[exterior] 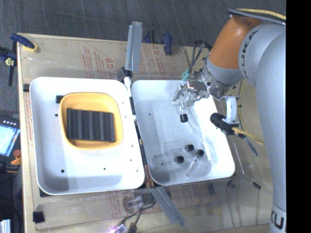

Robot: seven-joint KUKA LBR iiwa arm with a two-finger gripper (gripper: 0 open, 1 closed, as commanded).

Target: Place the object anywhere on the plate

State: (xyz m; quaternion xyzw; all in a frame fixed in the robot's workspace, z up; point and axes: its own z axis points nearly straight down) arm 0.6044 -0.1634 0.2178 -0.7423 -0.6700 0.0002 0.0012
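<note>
Clear plastic vials lay loose in the right bin below my gripper, whose grip I could not tell, while the yellow plate waited well off in the left bin.

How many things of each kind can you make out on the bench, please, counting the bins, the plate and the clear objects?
White bins: 2, left and right.
Yellow plate with a dark ribbed centre: 1, in the left bin.
Clear objects with dark caps: about 3 near the right bin's front; they overlap, so the count is unsure.
Total: about 6.
</note>
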